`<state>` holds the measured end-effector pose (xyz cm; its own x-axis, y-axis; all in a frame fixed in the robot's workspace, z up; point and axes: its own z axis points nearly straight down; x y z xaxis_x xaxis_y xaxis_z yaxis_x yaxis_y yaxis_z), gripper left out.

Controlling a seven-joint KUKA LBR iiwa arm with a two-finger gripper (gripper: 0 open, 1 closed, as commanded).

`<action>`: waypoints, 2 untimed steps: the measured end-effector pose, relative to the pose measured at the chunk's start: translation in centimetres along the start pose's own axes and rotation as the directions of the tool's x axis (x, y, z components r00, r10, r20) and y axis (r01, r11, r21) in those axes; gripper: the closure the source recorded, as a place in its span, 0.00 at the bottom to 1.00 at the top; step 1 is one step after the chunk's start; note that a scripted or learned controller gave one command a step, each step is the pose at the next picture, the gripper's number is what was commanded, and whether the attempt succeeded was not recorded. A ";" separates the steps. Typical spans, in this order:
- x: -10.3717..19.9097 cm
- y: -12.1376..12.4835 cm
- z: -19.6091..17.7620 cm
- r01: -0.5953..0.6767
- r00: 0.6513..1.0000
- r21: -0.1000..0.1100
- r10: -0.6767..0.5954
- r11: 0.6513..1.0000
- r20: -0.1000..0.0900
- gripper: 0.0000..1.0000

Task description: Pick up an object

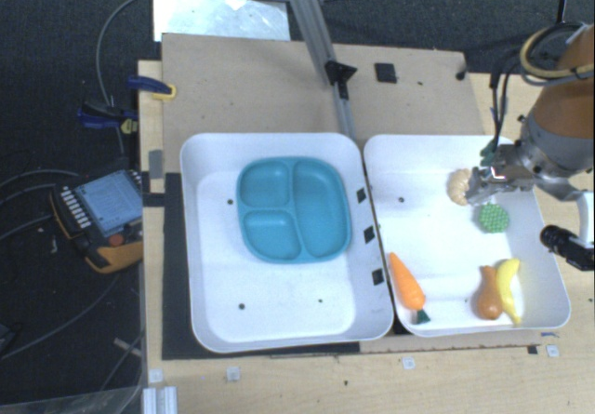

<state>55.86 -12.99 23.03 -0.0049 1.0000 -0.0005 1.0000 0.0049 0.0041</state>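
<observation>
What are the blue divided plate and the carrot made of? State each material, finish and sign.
Blue divided plate: probably moulded plastic, matte to satin; even colour, rounded compartment ridges. Carrot: likely plastic or rubber toy, smooth; uniform bright orange, small green tip. Neither can be settled by look alone.

The bench (279, 77) bears two white bins (214, 310) side by side.
</observation>
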 end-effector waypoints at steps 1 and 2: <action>6.2 1.1 0.3 0.007 1.000 0.001 -0.007 1.000 -0.003 1.00; 11.3 2.7 1.3 0.005 1.000 0.001 -0.005 1.000 -0.002 1.00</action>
<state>58.47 -1.69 21.70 -0.0100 0.9999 0.0012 0.9999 0.0100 0.0027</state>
